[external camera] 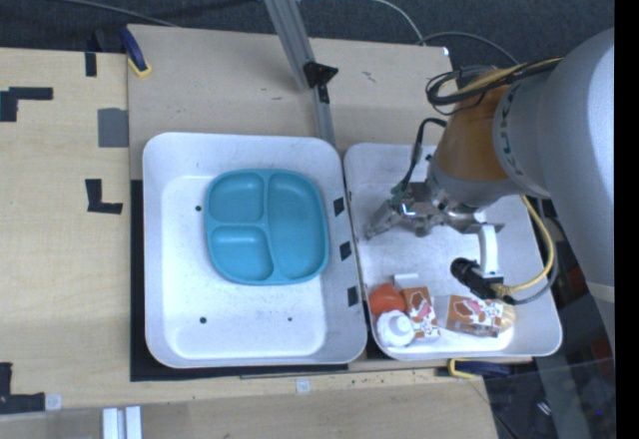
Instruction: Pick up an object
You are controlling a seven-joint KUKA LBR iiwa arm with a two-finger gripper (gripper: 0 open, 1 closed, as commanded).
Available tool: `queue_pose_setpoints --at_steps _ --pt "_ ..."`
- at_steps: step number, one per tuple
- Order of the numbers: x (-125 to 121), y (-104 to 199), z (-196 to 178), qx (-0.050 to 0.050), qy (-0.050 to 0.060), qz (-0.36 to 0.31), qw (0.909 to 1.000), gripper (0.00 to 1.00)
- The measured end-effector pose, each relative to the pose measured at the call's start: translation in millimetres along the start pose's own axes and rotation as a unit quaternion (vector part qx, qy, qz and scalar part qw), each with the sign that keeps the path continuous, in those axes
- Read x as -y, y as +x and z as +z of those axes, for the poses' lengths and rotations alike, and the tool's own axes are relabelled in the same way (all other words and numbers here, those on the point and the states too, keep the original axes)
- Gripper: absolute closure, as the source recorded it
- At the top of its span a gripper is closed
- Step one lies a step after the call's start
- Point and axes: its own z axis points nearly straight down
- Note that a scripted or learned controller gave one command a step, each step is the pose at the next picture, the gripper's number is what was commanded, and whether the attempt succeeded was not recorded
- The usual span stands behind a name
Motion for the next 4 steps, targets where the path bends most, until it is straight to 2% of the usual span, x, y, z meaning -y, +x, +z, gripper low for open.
queue_pose_setpoints --at_steps 1,2,4 --pt "0 1 -12 -0.001 0.001 -0.001 1.0 1.0" --pt "0 1 -75 -0.001 -0.004 0.0 1.0 1.0" --pt "-5 -1 -191 0.0 -0.003 0.0 1.0 1.0"
